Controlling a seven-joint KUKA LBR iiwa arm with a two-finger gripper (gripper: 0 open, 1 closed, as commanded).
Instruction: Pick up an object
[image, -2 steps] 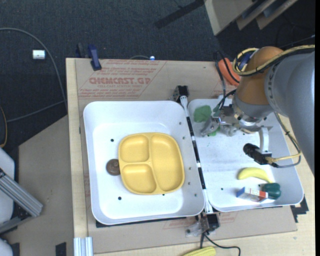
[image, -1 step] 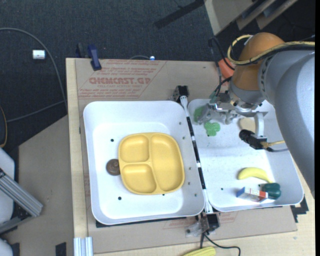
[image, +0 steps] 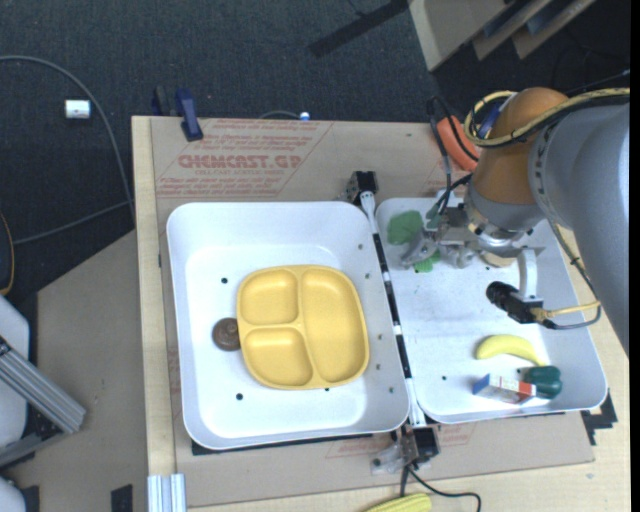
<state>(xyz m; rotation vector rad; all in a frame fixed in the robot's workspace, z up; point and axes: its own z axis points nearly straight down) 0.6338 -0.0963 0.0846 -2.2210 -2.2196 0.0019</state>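
Worktop (image: 250, 165) board reads "CHEMCAST GP" in red along its far edge. Gripper (image: 437, 243) sits over a green object (image: 404, 228) in the right bin's (image: 590, 385) far-left corner; grip state indeterminable.

a divided plate (image: 302, 326) is lying in the left bin (image: 190, 300), a banana (image: 509, 348) in the right bin (image: 440, 385), near its front.

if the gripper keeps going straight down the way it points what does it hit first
Most likely the green object in the right bin's far-left corner: the gripper points down right beside it. Depth is unclear, so it could meet the bin floor instead.
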